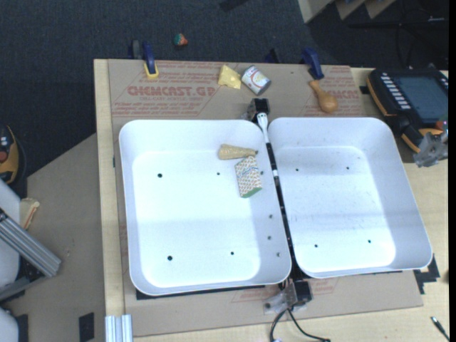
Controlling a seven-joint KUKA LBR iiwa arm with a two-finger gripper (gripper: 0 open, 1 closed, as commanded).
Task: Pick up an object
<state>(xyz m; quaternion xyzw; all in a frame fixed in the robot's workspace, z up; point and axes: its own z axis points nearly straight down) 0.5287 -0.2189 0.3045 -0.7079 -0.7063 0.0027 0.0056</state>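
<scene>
Camera view: left bin (142, 212) holds a tan wedge (236, 152) touching a patterned packet (248, 176); fingers' state cannot be told.

Bench (178, 91), as I see it from the overhead camera: brown board top with red printed lettering along the far strip.

On it I count:
- Left white bin (135, 212) and right white bin (399, 191), side by side, inner edges touching along a black strip.
- Two blue clamps on the far edge, one at the left (149, 60), one toward the right (311, 63).
- Yellow wedge (229, 78) on the far strip, with a small white-and-grey can (256, 80) just beside it.
- Tan wooden piece (324, 97) near the right clamp.
- Black handheld unit with orange trim (412, 98) at the far right.
- Cable (288, 318) at the near edge between the bins.
</scene>
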